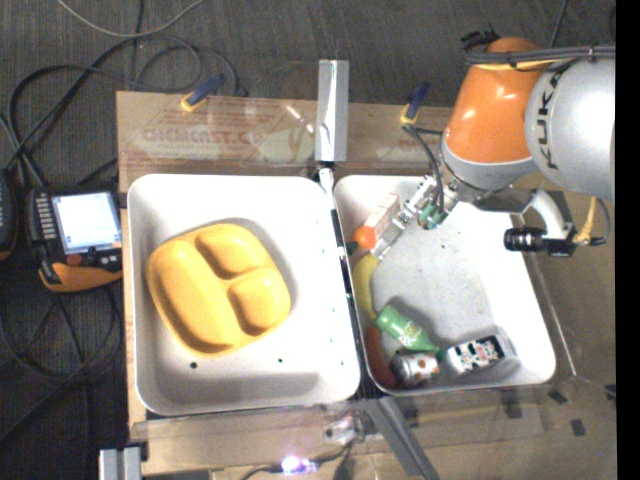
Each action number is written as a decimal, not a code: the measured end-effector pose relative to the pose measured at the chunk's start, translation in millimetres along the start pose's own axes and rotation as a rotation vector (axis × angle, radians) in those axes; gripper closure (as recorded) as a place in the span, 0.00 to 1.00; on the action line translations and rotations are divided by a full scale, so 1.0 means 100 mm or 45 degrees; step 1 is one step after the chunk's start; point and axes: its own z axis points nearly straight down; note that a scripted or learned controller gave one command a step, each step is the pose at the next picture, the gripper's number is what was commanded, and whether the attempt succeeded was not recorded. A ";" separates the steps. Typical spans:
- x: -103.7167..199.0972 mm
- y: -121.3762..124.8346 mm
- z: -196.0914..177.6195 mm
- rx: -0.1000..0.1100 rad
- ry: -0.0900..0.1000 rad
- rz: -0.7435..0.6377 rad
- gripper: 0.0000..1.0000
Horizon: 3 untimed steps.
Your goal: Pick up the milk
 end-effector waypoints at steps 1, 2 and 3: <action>-0.05 0.21 -0.48 -0.001 -0.004 -0.526 1.00; -0.08 -0.30 -1.13 -0.002 -0.005 -0.453 1.00; 0.57 -0.07 -0.12 -0.001 -0.002 -0.702 1.00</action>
